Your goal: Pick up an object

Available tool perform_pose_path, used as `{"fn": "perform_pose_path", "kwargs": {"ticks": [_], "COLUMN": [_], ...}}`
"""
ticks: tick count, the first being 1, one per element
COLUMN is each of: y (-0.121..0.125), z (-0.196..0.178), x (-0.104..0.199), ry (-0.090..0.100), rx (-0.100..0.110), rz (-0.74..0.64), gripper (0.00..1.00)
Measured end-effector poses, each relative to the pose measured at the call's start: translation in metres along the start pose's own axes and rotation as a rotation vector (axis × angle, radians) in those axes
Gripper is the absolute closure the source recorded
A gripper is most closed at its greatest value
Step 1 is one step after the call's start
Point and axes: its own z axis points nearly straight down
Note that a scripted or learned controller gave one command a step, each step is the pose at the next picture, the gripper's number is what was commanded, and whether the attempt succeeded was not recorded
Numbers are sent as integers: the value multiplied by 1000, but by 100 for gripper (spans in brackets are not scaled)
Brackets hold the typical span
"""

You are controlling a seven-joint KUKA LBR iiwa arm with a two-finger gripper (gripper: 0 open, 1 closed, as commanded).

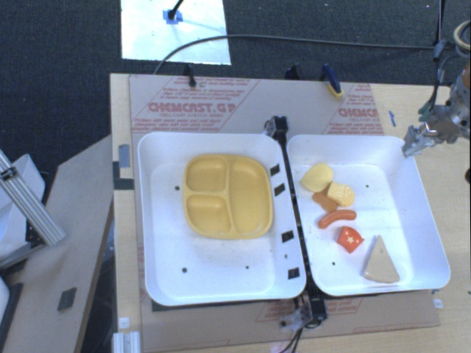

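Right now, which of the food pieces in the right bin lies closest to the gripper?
The pale yellow rounded piece, topmost in the cluster. It lies nearest the gripper at the bin's upper right corner; the others sit lower.

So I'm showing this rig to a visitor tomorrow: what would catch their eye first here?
Probably the yellow divided plate, lying alone in the left bin. Next, the cluster of toy food in the right bin: a sausage, a red piece and a tan wedge nearest the camera. The gripper hangs over that bin's far right corner.
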Motion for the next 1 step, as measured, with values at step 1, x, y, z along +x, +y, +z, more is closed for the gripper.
{"fn": "perform_pose_path", "kwargs": {"ticks": [1], "y": [1], "z": [-34], "x": [0], "ry": [1], "rx": [2], "rz": [0], "gripper": [100]}}
